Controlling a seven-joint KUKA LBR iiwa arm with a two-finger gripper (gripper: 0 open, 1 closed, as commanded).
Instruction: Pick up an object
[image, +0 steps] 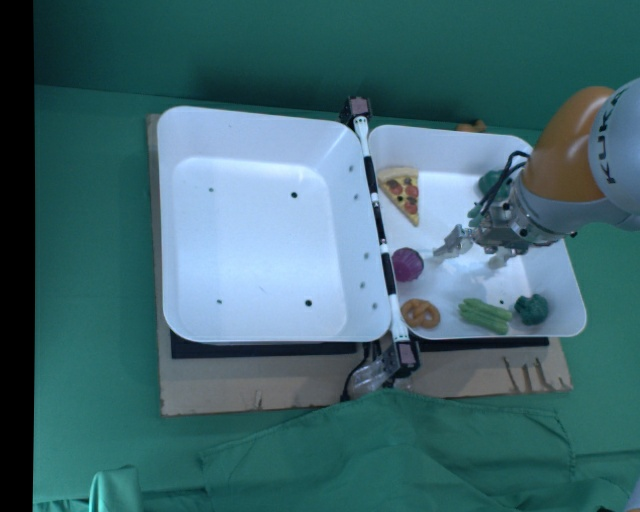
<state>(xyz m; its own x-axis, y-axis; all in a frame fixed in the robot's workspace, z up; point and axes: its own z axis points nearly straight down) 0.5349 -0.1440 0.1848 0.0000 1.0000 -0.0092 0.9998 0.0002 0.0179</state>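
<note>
Left bin (262, 245): on the tabletop's left half, touching the right bin.
Right bin (560, 290): holds all the small things.
Gripper (473, 246): over the right bin's middle, fingers spread apart, nothing between them.
Pizza slice (402, 190): far-left corner.
Green beans (485, 315): near edge, beside broccoli (531, 308).
Purple onion (407, 264): left wall.
Pretzel (420, 314): near-left corner.

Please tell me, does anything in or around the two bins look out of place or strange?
One thing: a small orange object lies on the green cloth just behind the far rim of the right bin, outside it. The pizza slice, purple ball, pretzel and green toys lie inside.
</note>
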